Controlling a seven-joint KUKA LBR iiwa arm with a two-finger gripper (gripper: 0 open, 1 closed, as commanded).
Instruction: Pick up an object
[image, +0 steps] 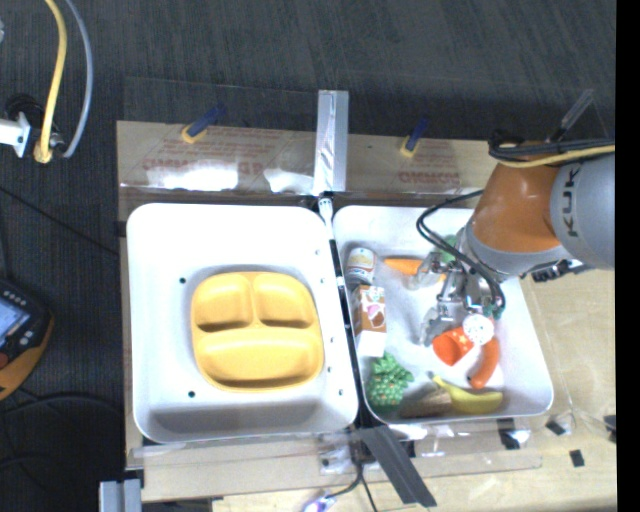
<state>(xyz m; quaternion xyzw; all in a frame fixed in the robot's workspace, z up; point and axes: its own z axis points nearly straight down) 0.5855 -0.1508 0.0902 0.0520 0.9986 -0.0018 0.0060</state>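
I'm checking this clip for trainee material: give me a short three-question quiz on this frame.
1. True or false: the yellow tray lies in the left bin.
2. Which lies nearest the gripper? A banana B orange cup C grapes
3. Fill in: the carrot lies in the ____ bin.

Key: 1 true; 2 B; 3 right.
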